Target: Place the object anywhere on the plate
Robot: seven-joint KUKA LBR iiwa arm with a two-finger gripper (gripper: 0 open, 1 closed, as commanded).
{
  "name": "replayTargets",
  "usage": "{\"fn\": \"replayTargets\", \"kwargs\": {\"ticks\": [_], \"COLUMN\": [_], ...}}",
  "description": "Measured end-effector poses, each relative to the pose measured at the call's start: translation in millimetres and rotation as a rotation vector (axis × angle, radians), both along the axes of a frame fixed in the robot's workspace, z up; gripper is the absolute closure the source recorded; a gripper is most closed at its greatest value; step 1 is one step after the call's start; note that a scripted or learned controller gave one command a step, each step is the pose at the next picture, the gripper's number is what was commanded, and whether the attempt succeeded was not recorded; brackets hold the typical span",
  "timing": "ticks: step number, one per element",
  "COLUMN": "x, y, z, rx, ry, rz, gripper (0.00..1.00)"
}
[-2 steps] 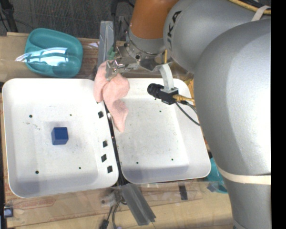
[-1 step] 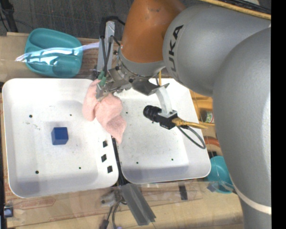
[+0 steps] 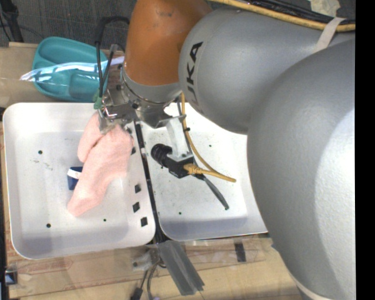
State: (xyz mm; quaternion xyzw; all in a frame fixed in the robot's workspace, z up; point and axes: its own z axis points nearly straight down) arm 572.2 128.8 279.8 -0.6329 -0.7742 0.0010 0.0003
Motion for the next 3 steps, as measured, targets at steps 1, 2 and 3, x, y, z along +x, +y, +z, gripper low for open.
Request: {"fn": "replayTargets", "kwargs": {"ticks": [1, 2, 3], "x": [21.0, 10.8, 7.6], "y": [46.1, 43.5, 76.0], "z": [-123.6, -121.4, -92.0], "rx": [0.000, 0.000, 0.000], "ry": [0.003, 0.004, 0.001], "rz": [0.206, 0.164, 0.147], "gripper": [1.00, 1.00, 1.00]}}
